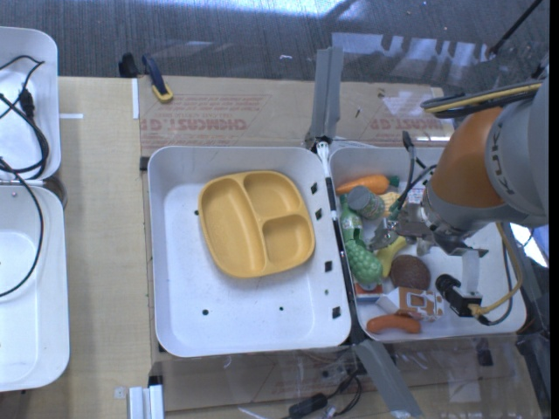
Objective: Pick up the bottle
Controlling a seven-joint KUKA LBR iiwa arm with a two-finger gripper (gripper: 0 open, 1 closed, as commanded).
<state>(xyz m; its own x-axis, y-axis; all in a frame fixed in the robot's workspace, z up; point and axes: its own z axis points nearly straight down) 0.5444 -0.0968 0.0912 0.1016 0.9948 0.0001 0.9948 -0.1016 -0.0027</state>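
In the right bin [515, 321], a small green bottle [350, 225] lies against the left wall, between a grey-green lumpy item [365, 202] and a bumpy green vegetable [362, 263]. My gripper [382, 235] reaches in from the right and hangs low over the pile, just right of the bottle and above a yellow banana-like piece [392, 250]. The grey and orange arm [472, 173] covers the right part of the bin. Nothing shows as held.
The right bin also holds an orange carrot [364, 184], a brown ball [410, 272], an orange-and-white box [417, 303] and an orange sausage-shaped toy [393, 324]. The left bin [175, 304] bears a yellow divided plate [256, 223]. Cardboard lies behind both bins.
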